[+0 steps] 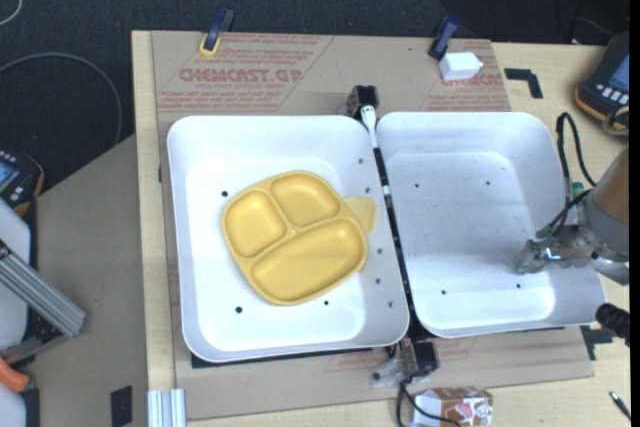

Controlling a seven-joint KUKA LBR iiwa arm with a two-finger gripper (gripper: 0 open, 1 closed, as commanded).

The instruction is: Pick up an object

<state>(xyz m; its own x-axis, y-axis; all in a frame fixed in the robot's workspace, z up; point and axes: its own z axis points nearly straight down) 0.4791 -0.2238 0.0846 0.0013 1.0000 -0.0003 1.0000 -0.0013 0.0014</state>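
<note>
Yellow tray [294,237] lies mid-left bin [190,215], a small yellow piece [362,211] touching its right edge. Gripper [535,255] sits low at the right bin's [470,130] right edge, grip state indiscernible. Risk: closing there catches nothing; the broad tray may slip.

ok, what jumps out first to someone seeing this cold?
The yellow divided plate lying in the left bin, with a smaller pale yellow piece peeking out at its right edge. Then the tool, low over the right bin near its right side, nothing visible between its fingers.
</note>
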